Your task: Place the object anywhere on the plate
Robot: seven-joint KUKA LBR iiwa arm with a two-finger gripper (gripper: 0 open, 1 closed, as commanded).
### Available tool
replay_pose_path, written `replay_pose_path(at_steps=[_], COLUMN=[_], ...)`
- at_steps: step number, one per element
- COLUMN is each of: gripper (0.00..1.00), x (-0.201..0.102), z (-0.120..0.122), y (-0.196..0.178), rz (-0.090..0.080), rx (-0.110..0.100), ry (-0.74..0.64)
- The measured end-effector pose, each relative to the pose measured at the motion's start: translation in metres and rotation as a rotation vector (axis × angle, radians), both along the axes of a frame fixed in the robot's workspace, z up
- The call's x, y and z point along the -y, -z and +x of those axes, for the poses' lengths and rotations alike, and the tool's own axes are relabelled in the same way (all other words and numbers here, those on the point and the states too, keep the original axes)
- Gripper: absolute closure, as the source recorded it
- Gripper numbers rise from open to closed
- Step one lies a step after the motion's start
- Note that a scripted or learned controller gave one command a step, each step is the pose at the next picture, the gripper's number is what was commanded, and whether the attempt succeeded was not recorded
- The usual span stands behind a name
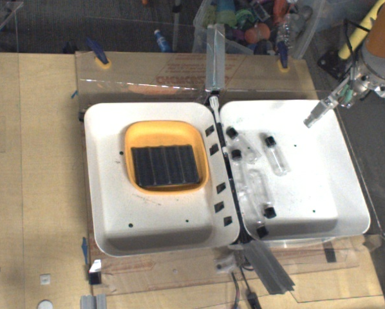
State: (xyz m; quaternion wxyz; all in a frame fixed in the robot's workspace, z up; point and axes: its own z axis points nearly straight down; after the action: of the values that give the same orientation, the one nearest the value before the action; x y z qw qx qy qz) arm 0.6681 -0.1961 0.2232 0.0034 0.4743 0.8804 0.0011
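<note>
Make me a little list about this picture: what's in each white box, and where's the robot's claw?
left bin: shallow white bin holding an orange square plate
on the plate: dark ribbed rectangular block
right bin: shallow white bin with small clear plastic vials with black caps lying near its left side
claw: above the right bin's upper right corner, nothing visible in it
clear vials on plate: none yet

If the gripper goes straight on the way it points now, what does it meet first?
Probably the bare floor of the right white bin: the gripper points down-left, short of the small clear vials with black caps. Depth is unclear.
</note>
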Motion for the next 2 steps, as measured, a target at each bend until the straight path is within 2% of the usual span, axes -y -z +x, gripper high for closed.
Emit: replay_pose_path(at_steps=[1,2], gripper=[0.0,0.0], x=[0.027,0.016], z=[0.0,-0.011], y=[0.012,-0.008], rz=[-0.002,-0.001], rx=[0.0,-0.002], ry=[-0.276,-0.548])
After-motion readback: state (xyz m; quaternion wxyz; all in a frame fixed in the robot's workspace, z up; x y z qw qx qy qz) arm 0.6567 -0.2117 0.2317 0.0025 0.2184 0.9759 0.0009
